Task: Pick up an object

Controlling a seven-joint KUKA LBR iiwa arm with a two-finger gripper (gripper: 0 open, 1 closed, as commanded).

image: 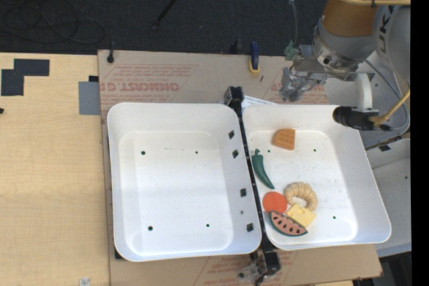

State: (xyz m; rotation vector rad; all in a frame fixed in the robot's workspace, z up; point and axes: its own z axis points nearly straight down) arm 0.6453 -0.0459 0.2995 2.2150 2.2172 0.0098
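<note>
Toy food (289, 201): right bin (365, 164) | hand (295, 87): above far rim, grip unclear

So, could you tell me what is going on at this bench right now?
The arm's gripper hangs above the back edge of the right bin, holding nothing. All the toy food lies in that bin: an orange wedge, a green pepper, a croissant and a watermelon slice. Nothing is picked up yet.

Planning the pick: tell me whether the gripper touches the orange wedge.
Apart. The camera view shows the gripper above the bin's rim, white floor between it and the wedge.
</note>
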